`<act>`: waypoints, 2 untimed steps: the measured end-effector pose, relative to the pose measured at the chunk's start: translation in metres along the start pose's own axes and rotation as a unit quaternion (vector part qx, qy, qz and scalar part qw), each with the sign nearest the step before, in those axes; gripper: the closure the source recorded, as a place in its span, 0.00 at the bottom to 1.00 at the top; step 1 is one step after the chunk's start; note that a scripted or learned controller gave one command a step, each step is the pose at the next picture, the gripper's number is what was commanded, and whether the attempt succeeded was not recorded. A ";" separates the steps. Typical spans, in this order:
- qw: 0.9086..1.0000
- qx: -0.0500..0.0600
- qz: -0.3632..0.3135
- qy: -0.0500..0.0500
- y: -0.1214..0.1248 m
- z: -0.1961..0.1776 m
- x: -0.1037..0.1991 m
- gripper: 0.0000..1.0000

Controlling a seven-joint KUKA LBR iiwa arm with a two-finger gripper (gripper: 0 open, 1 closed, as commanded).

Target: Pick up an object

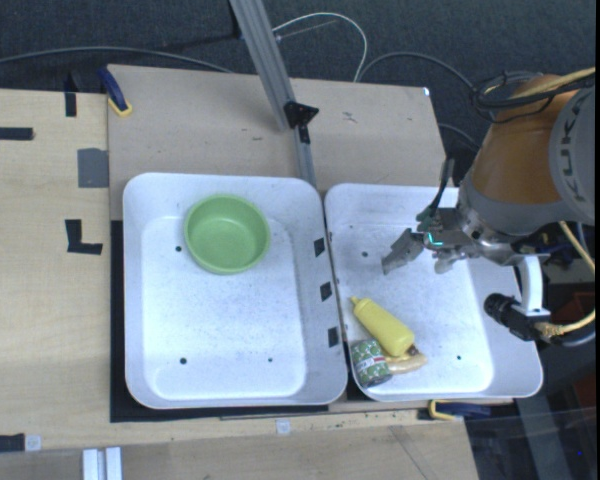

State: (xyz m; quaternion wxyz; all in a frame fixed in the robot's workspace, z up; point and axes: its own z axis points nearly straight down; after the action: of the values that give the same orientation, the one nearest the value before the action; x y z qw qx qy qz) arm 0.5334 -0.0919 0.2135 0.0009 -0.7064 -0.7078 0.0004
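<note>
Nothing is picked up yet. Over the right bin (500,368) the gripper (412,248) hangs with fingers spread and nothing between them. Near it, toward that bin's front left, lie a yellow bottle (385,326) and a small can (369,361). A green bowl (227,233) sits in the left bin (230,368).

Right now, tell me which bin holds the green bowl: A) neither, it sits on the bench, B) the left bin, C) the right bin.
B: the green bowl sits in the upper part of the left bin, while the right bin holds the yellow bottle.
</note>
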 end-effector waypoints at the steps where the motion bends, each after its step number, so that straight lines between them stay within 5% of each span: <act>1: 1.000 0.003 0.001 0.000 -0.004 0.064 0.001 0.00; 2: 1.000 0.003 0.001 0.000 -0.005 0.108 0.001 0.00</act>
State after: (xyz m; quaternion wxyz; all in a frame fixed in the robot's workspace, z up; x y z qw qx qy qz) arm 0.5283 -0.0911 0.1053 0.0029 -0.7068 -0.7074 0.0024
